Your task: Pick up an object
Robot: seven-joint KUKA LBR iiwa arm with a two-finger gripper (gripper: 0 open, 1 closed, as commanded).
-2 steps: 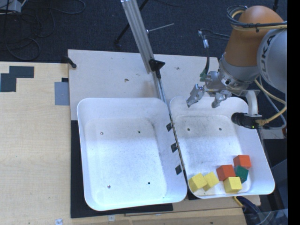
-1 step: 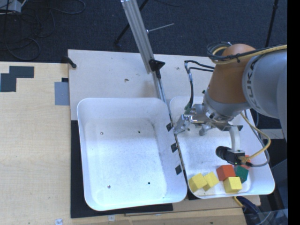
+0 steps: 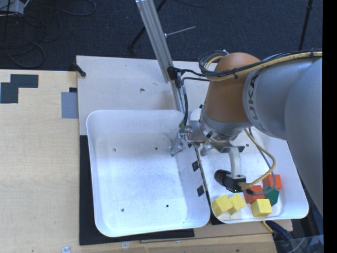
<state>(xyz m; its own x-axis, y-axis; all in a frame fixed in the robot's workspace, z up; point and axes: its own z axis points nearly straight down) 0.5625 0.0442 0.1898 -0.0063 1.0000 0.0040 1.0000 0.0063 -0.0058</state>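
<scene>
Left bin (image 3: 131,188) sits at 9 o'clock of right bin (image 3: 289,191), side by side. Blocks (image 3: 261,207) clustered in right bin, 6 o'clock end.

Bulky grey arm (image 3: 287,96), glossy orange band (image 3: 229,91) above wrist, dark KUKA lettering (image 3: 252,98), looped cables (image 3: 209,67).

Open floor across the left bin (image 3: 131,183); in the right bin (image 3: 296,193), blocks (image 3: 261,207) crowd the near end beneath the arm (image 3: 274,99)

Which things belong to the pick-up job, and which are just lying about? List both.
Job: gripper; yellow blocks; orange blocks; green block; right bin.
Lying about: left bin; aluminium rail; grey patch on the bench.
</scene>
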